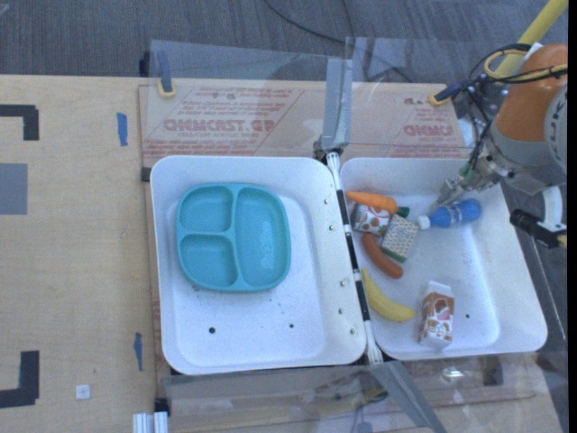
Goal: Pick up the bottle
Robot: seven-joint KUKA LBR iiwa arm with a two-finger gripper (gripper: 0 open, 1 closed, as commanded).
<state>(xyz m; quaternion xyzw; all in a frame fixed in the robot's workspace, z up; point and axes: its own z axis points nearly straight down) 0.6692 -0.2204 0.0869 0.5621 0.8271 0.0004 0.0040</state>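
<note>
We've got two shallow white bins side by side on the bench. The left bin [180, 332] has just one thing in it: a teal divided plate [233, 238] with three compartments, sitting flat toward the back-left part of the bin, nothing on it as far as we can see.

The right bin [514, 323] is the busy one. Up near its back edge lies an orange carrot [371, 200], and just below it a small printed carton or can [366, 217] with a reddish label, touching a speckled grey-green block [399, 236] that looks like a sponge. A reddish sausage-looking piece [383, 256] pokes out from under those two. Further toward the front there's a yellow banana [388, 304] close to the divider wall, and beside it a small brown and white carton [437, 317] lying on its own.

The bottle [453, 214] is blue with a white cap, lying on its side in the back part of the right bin, cap end pointing at the sponge block.

The gripper [462, 185] is right above the bottle's far end, hanging off the grey arm [534, 106] with the orange band. We can't tell how the tool is set here, too small and cluttered.

Writing: the clear sheet behind the bins has red lettering, mirrored or upside down, and we can't read it for sure. The carton labels are too small to read.
</note>
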